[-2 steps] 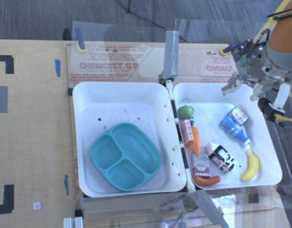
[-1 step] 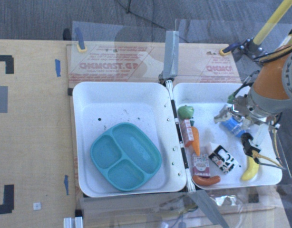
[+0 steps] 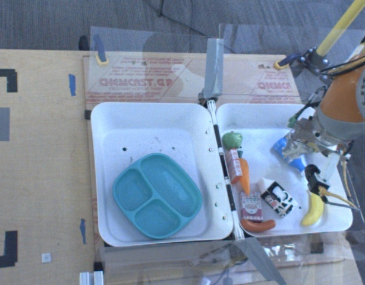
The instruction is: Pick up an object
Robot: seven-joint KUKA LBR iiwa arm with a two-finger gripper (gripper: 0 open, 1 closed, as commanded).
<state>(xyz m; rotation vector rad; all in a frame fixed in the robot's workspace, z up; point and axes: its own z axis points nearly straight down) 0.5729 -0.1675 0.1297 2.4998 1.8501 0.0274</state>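
The camera view looks down at a slant on two shallow white bins set side by side on a wooden bench. In the left bin (image 3: 105,123) we see a teal three-compartment plate (image 3: 157,195) lying flat toward the near side, with a few dark specks on the bin floor around it. The right bin (image 3: 263,114) holds the loose items. Along its left wall we find a green round piece (image 3: 232,139), a slim red-and-white packet (image 3: 234,163) and an orange carrot (image 3: 245,176) lying just beside each other. Nearer the front edge lie a small red-and-white carton (image 3: 251,206) and a red sausage (image 3: 258,224), the sausage touching the carton's near side. A black-and-white box (image 3: 277,198) sits tilted near the middle, and a yellow banana (image 3: 313,212) lies at the right, its dark stem end pointing away. The arm reaches in from the right, its orange band above the wrist, and the gripper (image 3: 296,150) is down over a blue object (image 3: 288,150) at the far right part of this bin — the object shows partly beneath it. We cannot tell how the jaws stand, nor whether the blue object is gripped.
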